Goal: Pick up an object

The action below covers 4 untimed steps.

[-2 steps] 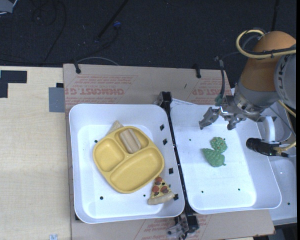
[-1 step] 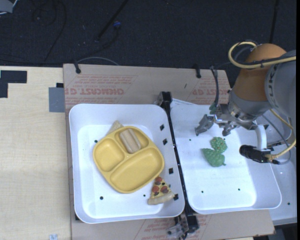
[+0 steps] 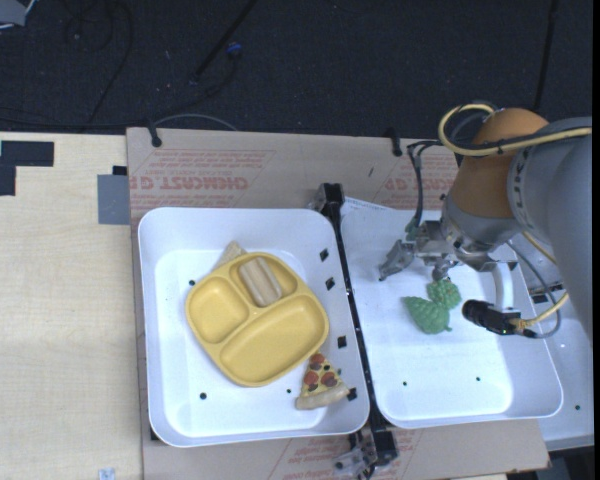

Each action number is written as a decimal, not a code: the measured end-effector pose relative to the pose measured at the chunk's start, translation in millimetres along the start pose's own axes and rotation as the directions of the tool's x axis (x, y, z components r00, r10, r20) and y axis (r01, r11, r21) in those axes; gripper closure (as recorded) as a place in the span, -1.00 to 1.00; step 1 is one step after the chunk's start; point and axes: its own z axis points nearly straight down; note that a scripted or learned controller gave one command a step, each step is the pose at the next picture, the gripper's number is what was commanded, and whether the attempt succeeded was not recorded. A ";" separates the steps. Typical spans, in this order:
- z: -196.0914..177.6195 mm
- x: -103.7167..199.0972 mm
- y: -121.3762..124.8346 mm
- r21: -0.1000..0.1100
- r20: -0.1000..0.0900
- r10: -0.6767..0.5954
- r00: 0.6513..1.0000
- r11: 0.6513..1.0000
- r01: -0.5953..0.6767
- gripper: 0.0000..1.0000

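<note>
Lettuce-like green toy (image 3: 432,307) is lying in the right bin (image 3: 450,393), up toward the bin's one o'clock area, resting on the white floor. I am hovering my gripper (image 3: 420,258) just beside it, at about eleven o'clock from the green piece, and my fingers are spreading wide: one grey finger (image 3: 395,263) is pointing out toward nine o'clock, well clear of the toy. Nothing is sitting between my fingers. Whether my other finger is touching the top of the green piece, I cannot tell, since my wrist is covering that spot. My arm (image 3: 555,198) is reaching in from three o'clock, with its orange band (image 3: 500,163) sitting above the wrist and cables looping around it.

In the left bin (image 3: 170,368), a yellow divided plate (image 3: 255,318) is lying near the centre, tilted so its corners point around the clock. A tan bun-shaped toy (image 3: 260,280) is resting in the plate's twelve o'clock compartment. A pizza slice toy (image 3: 320,383) is lying on the bin floor at five o'clock from the plate, just beside its edge.
</note>
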 end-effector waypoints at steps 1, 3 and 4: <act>-11.4 -0.6 -0.8 0.002 -0.001 0.003 1.000 1.000 -0.003 1.00; -101.1 -0.2 -13.3 -0.004 0.000 0.004 1.000 1.000 -0.004 1.00; -154.4 -1.2 -12.7 -0.005 0.000 -0.001 1.000 1.000 0.001 1.00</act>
